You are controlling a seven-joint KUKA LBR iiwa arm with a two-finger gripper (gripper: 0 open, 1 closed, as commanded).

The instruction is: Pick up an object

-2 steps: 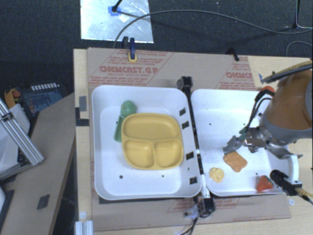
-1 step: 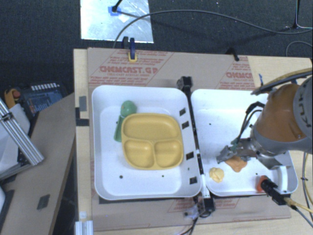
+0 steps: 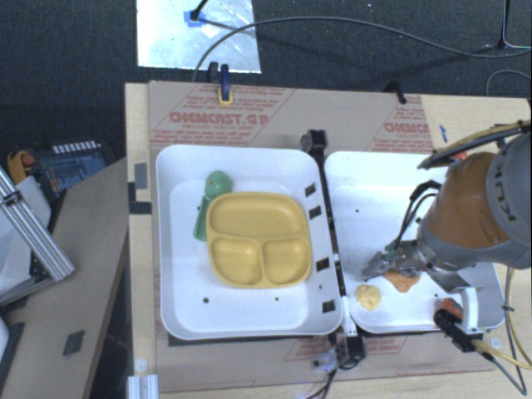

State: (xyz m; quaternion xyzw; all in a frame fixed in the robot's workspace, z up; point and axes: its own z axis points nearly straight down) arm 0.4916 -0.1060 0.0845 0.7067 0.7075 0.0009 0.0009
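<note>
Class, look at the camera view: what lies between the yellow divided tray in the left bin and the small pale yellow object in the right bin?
In the camera view, between the yellow tray and the pale yellow object runs the divider where both bins' rims meet, bearing black clips.

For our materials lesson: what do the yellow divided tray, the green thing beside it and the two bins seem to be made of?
Yellow divided tray: probably moulded plastic, smooth with a soft sheen and rounded compartment walls.
Green thing, partly under the tray: likely plastic too, matte and one even colour; its exact form is unclear.
Left bin and right bin: seemingly thin white plastic, glossy, with rounded moulded corners.
</note>
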